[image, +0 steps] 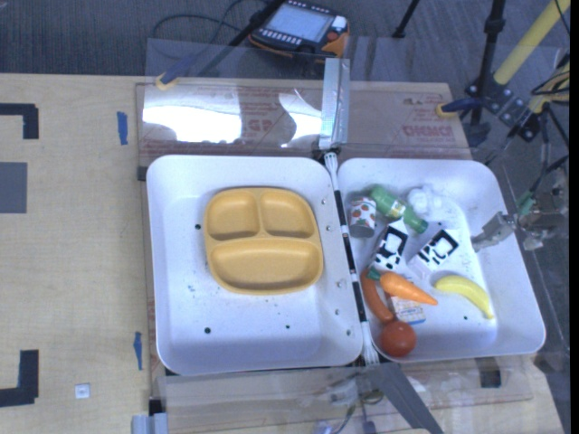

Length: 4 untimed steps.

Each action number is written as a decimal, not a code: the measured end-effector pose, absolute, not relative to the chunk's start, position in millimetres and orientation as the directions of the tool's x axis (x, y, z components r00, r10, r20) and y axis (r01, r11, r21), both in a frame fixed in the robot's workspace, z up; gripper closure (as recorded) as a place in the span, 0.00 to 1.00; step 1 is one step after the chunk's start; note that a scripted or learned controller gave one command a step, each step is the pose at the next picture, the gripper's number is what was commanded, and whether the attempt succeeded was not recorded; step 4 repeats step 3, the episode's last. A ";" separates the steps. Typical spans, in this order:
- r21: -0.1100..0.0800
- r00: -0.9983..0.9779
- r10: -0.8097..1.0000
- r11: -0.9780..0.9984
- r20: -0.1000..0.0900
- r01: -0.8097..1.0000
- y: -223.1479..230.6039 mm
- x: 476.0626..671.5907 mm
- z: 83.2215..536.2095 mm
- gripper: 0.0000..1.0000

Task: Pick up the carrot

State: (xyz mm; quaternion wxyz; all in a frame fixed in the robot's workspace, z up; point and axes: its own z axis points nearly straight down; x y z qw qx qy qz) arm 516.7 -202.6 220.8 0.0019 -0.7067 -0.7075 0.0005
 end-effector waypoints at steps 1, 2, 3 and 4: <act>-0.003 0.042 0.999 -0.042 0.002 0.999 -152.4 543.5 147.8 0.00; 0.000 0.043 0.999 -0.043 0.001 0.999 -152.9 544.2 157.8 1.00; 0.000 0.044 0.999 -0.044 0.001 0.999 -152.9 544.2 157.7 0.00; 0.000 0.044 0.999 -0.044 0.001 0.999 -152.9 544.2 157.7 0.00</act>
